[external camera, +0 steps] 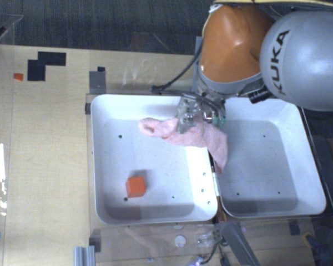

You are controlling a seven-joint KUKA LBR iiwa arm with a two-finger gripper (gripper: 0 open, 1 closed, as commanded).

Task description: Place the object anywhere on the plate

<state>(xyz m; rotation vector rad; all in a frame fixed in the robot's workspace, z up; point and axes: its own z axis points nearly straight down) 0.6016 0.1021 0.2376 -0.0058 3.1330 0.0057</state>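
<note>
A limp pink cloth point(202, 140) hangs over the back of the left bin point(116, 159) and across the divider toward the right bin point(266, 165). Its left end point(151, 127) bunches up over the left bin's floor, and its right end droops down along the divider. My gripper point(190, 118) reaches down from the grey and orange wrist right above the cloth's middle. Its fingers look shut on the top fold of the cloth, which rises up to them. A small orange block point(136, 187) lies on the left bin's floor near the front.
The arm's big orange and grey body point(255, 43) covers the back edge of both bins. Black marker shapes point(43, 64) lie on the wooden bench to the far left.
</note>
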